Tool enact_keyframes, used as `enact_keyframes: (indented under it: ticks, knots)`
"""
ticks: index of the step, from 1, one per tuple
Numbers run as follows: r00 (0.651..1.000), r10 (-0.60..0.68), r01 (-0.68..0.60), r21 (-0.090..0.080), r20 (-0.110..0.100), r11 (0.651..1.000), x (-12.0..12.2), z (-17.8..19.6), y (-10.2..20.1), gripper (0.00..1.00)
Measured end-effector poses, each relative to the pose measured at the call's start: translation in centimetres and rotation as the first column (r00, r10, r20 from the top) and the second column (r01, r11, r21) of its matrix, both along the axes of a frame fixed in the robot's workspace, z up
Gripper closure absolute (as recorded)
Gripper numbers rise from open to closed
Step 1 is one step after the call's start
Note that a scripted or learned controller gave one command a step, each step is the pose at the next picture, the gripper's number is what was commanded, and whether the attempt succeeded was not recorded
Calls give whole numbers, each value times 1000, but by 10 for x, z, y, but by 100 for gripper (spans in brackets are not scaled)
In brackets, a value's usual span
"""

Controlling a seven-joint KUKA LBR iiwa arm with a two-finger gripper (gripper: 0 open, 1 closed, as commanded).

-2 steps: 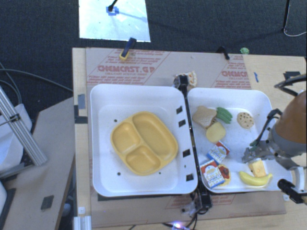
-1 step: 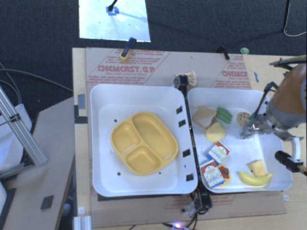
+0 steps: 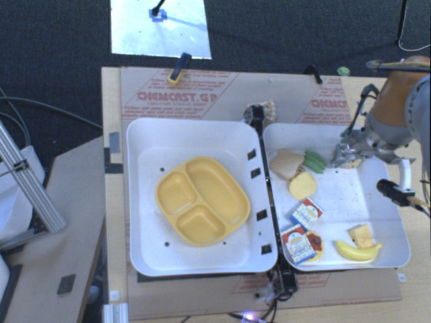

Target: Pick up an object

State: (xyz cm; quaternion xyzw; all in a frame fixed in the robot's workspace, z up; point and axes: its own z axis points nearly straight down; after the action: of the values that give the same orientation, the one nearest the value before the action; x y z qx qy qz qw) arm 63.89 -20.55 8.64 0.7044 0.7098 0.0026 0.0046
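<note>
My gripper [image 3: 341, 155] hangs low over the far part of the right bin [image 3: 350, 197], just right of a green pod-like item [image 3: 314, 160]. A tan bread slice [image 3: 285, 161] and a round yellow piece [image 3: 303, 185] lie to the left of it. Nearer the front lie two small printed packets [image 3: 306, 214] [image 3: 300, 243], a banana [image 3: 357, 251] and a yellow cheese wedge [image 3: 362, 234]. Nothing shows clearly in the gripper's grasp.
The left bin [image 3: 148, 147] holds a yellow divided tray [image 3: 202, 200]. A black divider with clips [image 3: 264, 180] runs between the bins. Behind them lie cardboard, a blue-and-yellow tool [image 3: 179, 68] and a pale sheet [image 3: 160, 19].
</note>
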Motion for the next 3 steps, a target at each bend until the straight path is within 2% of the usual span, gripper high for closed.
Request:
enact_keyframes:
  ticks: [1, 2, 3]
  knots:
    - [1000, -11, 11, 4, -17, 1000, -103, -3, -2, 100]
    - [1000, -1, 1, 1, -3, 1000, -44, -1, 0, 100]
    - [1000, -7, 7, 5, -14, 1000, -105, -2, 16, 100]
